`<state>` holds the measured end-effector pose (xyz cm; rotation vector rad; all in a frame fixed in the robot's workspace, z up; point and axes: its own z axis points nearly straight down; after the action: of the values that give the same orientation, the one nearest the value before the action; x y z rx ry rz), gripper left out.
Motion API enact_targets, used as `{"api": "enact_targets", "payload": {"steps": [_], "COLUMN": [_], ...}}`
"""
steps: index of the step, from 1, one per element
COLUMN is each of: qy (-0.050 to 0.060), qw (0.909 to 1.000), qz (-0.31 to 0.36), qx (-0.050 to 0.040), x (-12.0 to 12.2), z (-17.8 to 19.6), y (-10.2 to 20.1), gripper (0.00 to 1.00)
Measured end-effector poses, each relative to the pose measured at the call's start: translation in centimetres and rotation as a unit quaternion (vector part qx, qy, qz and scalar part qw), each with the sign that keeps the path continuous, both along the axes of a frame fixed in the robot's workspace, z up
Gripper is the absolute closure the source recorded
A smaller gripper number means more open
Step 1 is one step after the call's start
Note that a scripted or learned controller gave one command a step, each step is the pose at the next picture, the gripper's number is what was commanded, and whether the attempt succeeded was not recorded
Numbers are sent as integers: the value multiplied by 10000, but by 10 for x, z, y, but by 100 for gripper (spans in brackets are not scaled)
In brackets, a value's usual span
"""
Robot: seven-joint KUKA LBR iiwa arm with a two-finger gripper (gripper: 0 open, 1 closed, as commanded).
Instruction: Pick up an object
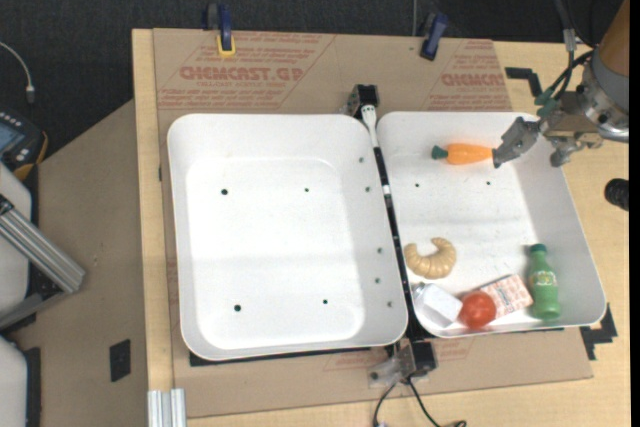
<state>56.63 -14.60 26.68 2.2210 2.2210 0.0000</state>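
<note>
Two shallow white plastic bins are seen side by side on the bench: the left bin (200,155) in the middle of the frame and the right bin (575,225) toward the right edge. In the right bin several small things are scattered. A small orange toy carrot with a green top (462,153) lies near the bin's upper edge; a tan curved croissant-shaped toy (432,257) lies lower, near the bin's left wall; a red tomato-like ball (479,310), a white and red flat packet (505,295) and a small green bottle (543,281) are grouped along the lower edge, close together. The grey gripper (540,140) is held at the upper right of the frame, over the upper right part of the right bin, and its fingers (512,143) are spread apart with nothing between them; one dark fingertip is placed just beside the carrot's blunt end, though contact cannot be confirmed from this slant. The step in hand is judged to be the approach for a grasp, with the carrot as the likeliest target, and no object has been lifted. For the next move, the fingers would need to be centred across the carrot's narrow body and lowered to the bin floor before being closed, since a closure from the present offset could merely push the carrot along the bin's floor.
</note>
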Motion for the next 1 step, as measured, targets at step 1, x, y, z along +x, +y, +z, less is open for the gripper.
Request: {"api": "enact_targets", "payload": {"steps": [1], "qy": [-71], "qw": [10000], "qz": [24], "qx": [-5], "x": [-39], "z": [114], "y": [37], "gripper": [0]}}
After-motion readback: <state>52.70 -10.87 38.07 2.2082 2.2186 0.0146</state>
